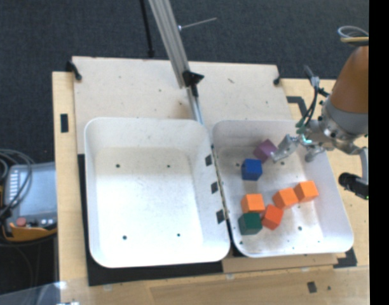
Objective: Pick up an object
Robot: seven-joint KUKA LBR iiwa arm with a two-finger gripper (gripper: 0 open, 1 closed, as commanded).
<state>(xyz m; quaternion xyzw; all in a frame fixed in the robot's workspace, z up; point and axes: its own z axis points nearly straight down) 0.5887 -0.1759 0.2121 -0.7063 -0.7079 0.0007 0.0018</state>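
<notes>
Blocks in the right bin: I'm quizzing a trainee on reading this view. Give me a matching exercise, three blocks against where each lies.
Blocks:
1. purple block
2. blue block
3. green block

Places:
A. nearest the bin's front edge, just below an orange block
B. closest to the gripper
C. between the purple block and that orange block

Pairs: 1-B, 2-C, 3-A

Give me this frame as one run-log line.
phase: approach | end effector: over right bin, beside purple block | nothing seen held | blue block: in right bin
</notes>
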